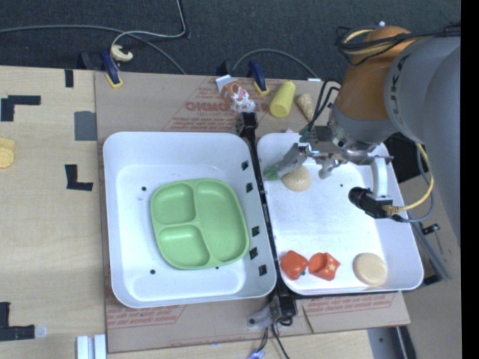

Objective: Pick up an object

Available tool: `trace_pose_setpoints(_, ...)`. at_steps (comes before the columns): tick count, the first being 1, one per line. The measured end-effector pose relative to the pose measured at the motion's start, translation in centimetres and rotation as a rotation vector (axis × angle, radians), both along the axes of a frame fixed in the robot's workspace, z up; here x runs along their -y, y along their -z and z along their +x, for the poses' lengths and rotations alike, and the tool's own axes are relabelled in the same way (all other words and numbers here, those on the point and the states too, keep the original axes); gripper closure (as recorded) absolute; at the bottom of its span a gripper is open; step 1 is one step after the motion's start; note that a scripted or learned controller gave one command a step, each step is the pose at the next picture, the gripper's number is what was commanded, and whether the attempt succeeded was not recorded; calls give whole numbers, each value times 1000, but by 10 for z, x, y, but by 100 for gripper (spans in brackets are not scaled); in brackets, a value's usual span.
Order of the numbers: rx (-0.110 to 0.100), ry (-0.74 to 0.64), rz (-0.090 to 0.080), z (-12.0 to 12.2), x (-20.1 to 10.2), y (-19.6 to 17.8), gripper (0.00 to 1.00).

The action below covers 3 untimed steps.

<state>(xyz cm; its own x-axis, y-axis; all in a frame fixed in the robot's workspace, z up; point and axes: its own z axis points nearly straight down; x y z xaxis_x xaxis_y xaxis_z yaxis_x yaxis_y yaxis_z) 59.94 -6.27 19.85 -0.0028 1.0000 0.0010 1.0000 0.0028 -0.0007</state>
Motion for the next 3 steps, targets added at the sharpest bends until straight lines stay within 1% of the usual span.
trace_pose_setpoints(1,-2,4,-3,0,74,7,0)
trace_pose_setpoints(2,-1,4,-3,-48,153,17,0)
trace_pose_setpoints(3,0,0,0,-27,58,29,0)
